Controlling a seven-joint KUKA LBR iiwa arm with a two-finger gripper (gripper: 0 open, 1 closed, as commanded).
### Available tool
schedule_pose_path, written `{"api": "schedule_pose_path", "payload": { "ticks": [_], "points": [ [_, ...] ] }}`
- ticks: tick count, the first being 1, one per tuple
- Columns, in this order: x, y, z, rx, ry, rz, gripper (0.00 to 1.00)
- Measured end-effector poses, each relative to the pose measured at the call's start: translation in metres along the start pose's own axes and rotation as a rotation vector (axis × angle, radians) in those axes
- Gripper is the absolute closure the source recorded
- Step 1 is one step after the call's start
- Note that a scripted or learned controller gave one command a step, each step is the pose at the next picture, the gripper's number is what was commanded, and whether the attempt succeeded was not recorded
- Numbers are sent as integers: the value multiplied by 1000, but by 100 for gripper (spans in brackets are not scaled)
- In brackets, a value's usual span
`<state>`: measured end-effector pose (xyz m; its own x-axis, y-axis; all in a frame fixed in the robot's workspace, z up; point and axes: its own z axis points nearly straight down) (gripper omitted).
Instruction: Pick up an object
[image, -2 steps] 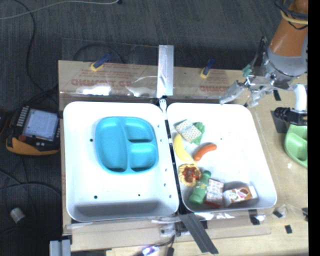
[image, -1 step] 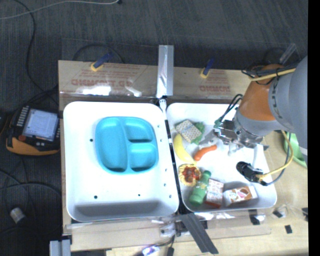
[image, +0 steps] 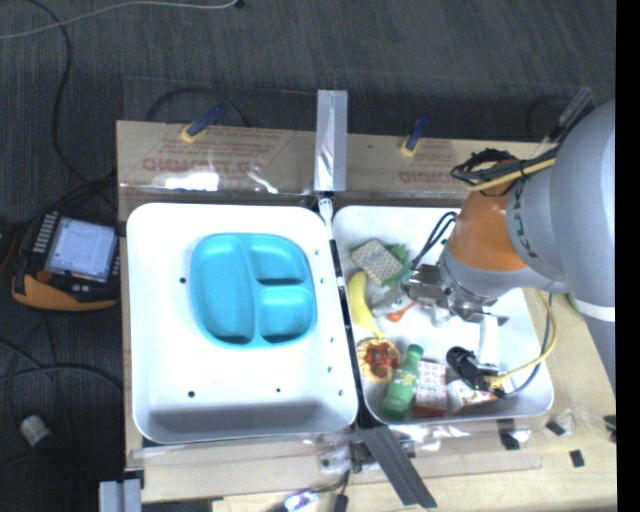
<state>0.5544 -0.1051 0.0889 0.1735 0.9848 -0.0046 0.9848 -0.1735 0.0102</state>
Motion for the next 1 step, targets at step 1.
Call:
{"api": "schedule_pose_path", "payload": {
  "ticks": [1],
  "points": [
    [-6,-65,-1,-6,4,234,0]
  ]
}}
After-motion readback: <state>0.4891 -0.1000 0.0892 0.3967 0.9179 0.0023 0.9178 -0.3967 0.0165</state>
